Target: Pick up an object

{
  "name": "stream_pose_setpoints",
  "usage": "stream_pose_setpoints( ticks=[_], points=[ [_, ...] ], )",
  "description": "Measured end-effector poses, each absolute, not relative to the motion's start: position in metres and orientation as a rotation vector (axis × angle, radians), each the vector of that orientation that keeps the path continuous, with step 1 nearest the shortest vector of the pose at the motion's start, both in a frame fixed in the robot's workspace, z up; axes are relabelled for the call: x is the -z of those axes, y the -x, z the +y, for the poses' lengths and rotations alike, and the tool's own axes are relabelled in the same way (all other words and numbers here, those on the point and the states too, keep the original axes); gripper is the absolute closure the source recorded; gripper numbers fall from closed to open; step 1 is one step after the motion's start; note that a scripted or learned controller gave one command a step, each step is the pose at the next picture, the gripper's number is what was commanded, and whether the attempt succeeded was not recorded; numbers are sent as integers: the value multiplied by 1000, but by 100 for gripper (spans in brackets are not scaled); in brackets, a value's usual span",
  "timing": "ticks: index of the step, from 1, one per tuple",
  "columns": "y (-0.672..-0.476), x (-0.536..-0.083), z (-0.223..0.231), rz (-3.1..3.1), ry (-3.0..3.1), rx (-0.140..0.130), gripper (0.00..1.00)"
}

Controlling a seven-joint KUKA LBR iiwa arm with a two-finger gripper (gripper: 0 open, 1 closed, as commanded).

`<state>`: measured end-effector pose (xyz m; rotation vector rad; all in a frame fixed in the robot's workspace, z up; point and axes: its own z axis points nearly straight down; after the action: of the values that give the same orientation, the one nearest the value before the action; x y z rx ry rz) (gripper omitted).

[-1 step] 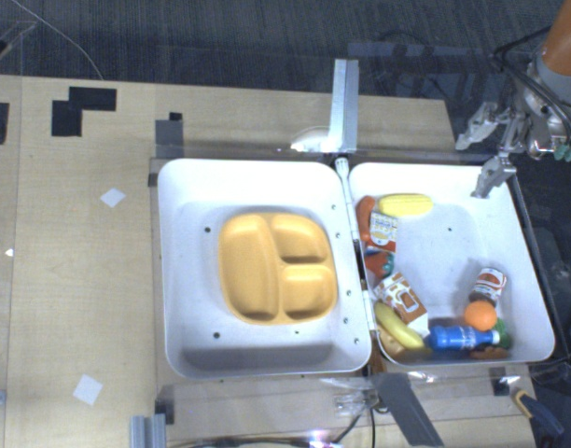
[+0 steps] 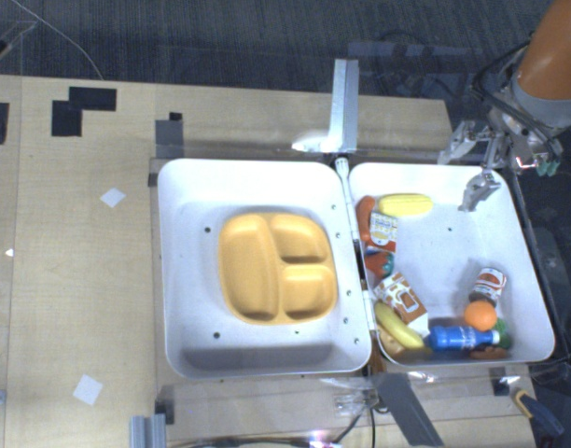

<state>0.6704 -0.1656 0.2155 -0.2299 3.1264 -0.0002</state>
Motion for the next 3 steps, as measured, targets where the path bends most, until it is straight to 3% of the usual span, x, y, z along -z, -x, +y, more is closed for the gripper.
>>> stream_pose_setpoints(
  ticks=[1,2,3],
  points=[
    [-669,-122,-195,3138,87,-3,0],
    [-668,-88,-115,3146,-123,-2,0],
    [-675,-104,-115,3115,-115,5,100]
  ],
)
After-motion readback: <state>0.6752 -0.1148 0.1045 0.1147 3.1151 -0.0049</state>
